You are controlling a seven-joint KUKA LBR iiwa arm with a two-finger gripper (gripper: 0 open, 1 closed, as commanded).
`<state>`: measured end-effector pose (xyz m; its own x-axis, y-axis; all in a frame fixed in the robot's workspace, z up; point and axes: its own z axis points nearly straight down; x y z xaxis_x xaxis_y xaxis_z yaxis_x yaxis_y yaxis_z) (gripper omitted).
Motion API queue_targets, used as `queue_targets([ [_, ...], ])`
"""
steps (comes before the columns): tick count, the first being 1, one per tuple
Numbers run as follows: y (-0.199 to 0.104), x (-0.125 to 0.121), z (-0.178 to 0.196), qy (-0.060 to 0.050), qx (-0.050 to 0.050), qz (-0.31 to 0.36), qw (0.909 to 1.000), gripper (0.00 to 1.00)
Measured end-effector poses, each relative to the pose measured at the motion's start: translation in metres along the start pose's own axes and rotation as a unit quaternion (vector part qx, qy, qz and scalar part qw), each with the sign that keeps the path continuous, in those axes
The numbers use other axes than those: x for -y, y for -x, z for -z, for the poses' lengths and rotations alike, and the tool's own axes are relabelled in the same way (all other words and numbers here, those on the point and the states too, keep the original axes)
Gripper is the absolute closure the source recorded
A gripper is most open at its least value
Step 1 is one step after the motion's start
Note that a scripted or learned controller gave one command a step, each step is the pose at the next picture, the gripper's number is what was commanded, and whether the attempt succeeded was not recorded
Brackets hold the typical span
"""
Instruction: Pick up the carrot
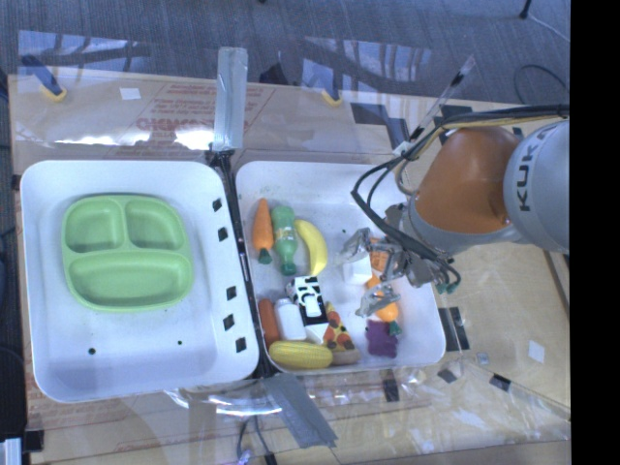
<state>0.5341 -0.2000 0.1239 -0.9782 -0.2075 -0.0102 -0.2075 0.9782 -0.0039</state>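
Two white bins side by side on surface. Left bin (39,289): green divided plate (126,252), nothing else of note. Right bin (426,342): crowded w/ toy food. Carrot (262,229) at upper left of right bin, close to the dividing wall, lying roughly lengthwise along it, fat end up, tapering down. Just beside it to the right, prob touching: green bottle (284,240); then banana (312,245) a bit further right. Lower down: black-and-white box (307,298), corn cob (300,356) along bottom rim, purple item (381,339), small orange piece (387,310) near gripper. Gripper (378,271) low over right-centre of right bin, well apart from carrot, w/ bottle and banana between. Metal parts and cables tangled at tip; can't tell whether open or closed, nor whether anything is caught there. Task judged not started on target. Handling guess: moulded plastic toy, light, stiff, smooth skin so prob slippery; tapered shape likely to squirt out if pinched near thin end. Best hold across thick upper-mid part, closing across the width. Snags: wall tight on left, bottle tight on right, little room either side; risk of nudging bottle or clipping the wall.
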Motion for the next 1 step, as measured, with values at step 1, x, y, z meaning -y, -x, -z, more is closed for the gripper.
queue_targets([
  [1, -0.0131, 0.0056, -0.0322, 0.004, -0.006, 0.098, 0.9952, 0.0],
])
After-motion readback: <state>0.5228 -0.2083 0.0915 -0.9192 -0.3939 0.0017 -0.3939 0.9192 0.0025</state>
